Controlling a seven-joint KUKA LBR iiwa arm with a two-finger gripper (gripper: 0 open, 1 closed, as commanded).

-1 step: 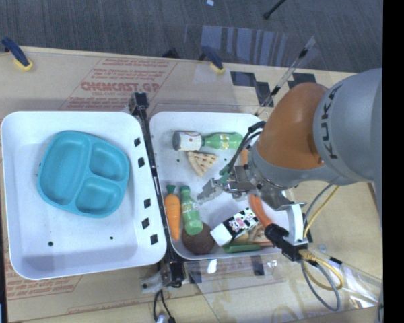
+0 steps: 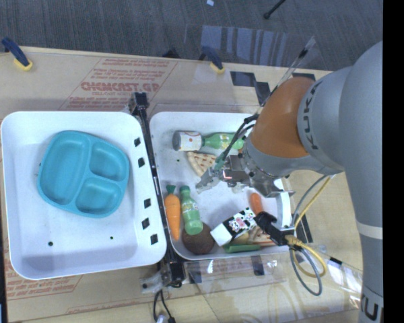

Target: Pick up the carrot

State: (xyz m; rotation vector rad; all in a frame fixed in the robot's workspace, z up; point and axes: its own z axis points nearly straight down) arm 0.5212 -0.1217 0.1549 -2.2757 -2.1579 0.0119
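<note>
Against the left wall of the right-hand bin (image 2: 163, 128), the carrot (image 2: 172, 212) lay lengthwise, its green top toward the far side and its orange tip pointing at the near edge. A small green bottle (image 2: 189, 209) lay just beside it on the right, close enough that the two looked to be touching, and a dark brown rounded piece (image 2: 202, 242) sat near the carrot's tip. Farther back in the same bin lay a green bottle with a white label (image 2: 203, 140) and a flat tan wedge (image 2: 203, 161); a black-and-white carton (image 2: 234, 226) lay toward the near right corner.

The end effector (image 2: 223, 175) hung over the middle of that bin, right of the carrot and apart from it, with nothing visibly between its fingers; whether they stood open or closed could not be told from this slanted view. The left-hand bin (image 2: 13, 180) carried a blue divided plate (image 2: 84, 172).

By its look the carrot was a toy of hard moulded plastic: probably light, stiff and rather smooth, so likely to slip or roll if pinched near the narrow tip. The thicker orange part below the green top seemed the best place to take hold, with the fingers closing across its width. The bin wall on one side and the small bottle on the other left little room for them, which seemed the main risk of a missed grasp.
</note>
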